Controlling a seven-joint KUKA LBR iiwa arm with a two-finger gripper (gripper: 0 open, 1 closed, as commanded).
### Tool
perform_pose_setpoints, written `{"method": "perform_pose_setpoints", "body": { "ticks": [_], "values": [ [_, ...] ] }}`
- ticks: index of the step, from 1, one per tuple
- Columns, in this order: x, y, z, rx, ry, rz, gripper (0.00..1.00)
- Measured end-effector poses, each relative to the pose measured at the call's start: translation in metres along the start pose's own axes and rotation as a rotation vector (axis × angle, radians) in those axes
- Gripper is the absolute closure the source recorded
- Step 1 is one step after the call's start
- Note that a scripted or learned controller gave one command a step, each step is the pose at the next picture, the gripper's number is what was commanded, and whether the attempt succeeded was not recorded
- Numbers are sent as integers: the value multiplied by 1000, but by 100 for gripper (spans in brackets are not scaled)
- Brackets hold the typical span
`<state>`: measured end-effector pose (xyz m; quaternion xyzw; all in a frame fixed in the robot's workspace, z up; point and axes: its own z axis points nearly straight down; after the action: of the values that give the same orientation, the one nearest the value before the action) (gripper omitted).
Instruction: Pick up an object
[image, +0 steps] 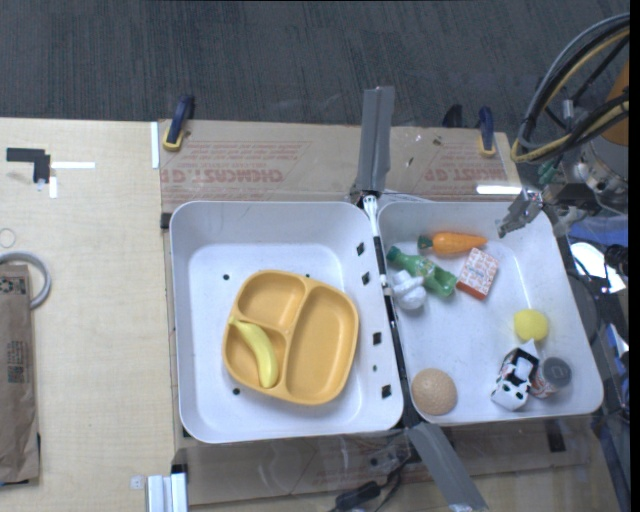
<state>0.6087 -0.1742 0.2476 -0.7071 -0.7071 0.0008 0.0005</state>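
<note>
The right bin (575, 300) holds an orange carrot (455, 241), a green bottle (422, 272) with a white piece (407, 292) beside it, and a red-and-white box (478, 272). Nearer the front lie a yellow ball (531, 324), a black-and-white cow toy (514, 381), a grey round piece (556, 373) and a tan ball (434, 391). My gripper (520, 213) hangs over the bin's far right corner, above and right of the carrot, touching nothing that I can see.
The left bin (195, 300) bears a yellow divided plate (310, 350) with a banana (258, 350) in its left compartment. Cables and the arm (590, 180) crowd the right edge. A metal divider (375, 140) stands between the bins at the back.
</note>
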Motion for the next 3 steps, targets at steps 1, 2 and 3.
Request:
{"method": "perform_pose_setpoints", "body": {
  "ticks": [1,2,3],
  "values": [
    [-31,-69,-50,1,-1,71,0],
    [-32,-13,82,0,-1,73,0],
    [-1,19,155,-2,-1,27,0]
  ]
}}
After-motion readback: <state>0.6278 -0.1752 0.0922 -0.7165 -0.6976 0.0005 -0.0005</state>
